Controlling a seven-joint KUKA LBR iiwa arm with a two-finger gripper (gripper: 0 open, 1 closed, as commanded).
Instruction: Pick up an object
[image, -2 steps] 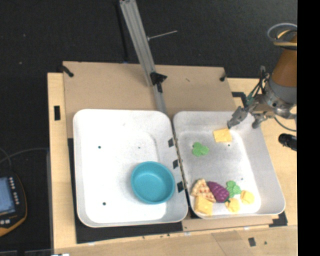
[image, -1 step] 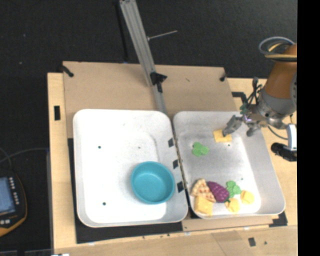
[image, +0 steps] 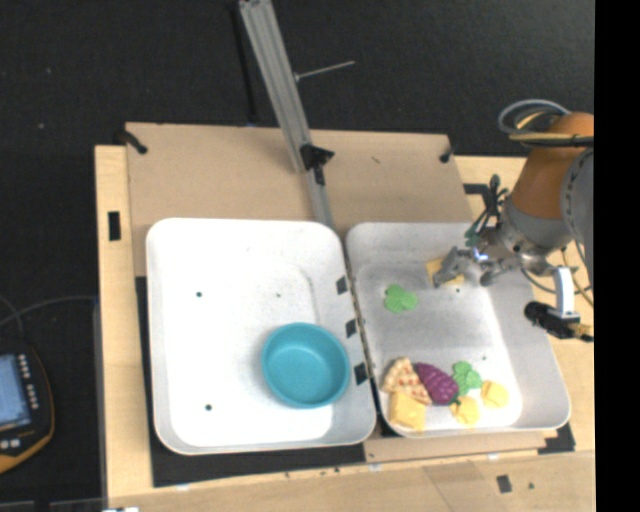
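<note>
bowl (image: 303, 364) in left bin (image: 200, 260), toys (image: 440, 385) perhaps right

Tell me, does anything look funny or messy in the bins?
Nothing looks spilled or broken. The blue bowl sits upright in the left bin. In the right bin, a green piece lies alone, away from the toy pile crowded along the near edge.

I see two white bins (image: 250, 250) on a tan counter (image: 200, 170). The left one holds a teal bowl (image: 304, 364). The right one has a green piece (image: 401, 299), a purple piece (image: 436, 380) and yellow pieces (image: 406, 410). The arm (image: 545, 185) shows grey with orange.
</note>
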